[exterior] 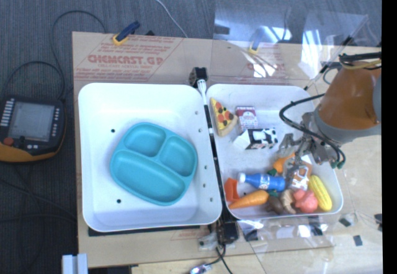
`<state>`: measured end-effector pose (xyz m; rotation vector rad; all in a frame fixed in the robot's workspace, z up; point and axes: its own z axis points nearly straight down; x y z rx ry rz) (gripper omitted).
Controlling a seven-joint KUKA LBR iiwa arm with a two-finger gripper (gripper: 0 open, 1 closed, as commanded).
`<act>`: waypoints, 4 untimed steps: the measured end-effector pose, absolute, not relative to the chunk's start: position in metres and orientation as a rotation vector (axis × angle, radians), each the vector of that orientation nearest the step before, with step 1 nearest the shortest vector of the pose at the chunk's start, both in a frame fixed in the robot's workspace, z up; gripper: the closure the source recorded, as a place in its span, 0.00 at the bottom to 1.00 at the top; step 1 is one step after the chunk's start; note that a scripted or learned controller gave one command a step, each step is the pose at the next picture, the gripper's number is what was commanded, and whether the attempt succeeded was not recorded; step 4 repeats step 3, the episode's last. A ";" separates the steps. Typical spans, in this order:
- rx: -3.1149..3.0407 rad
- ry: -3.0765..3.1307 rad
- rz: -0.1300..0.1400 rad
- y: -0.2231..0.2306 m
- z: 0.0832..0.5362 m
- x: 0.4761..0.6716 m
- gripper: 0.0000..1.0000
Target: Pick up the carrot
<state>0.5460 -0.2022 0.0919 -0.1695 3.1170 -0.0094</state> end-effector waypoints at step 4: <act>1.063 2.965 -0.003 -0.093 0.136 0.486 1.00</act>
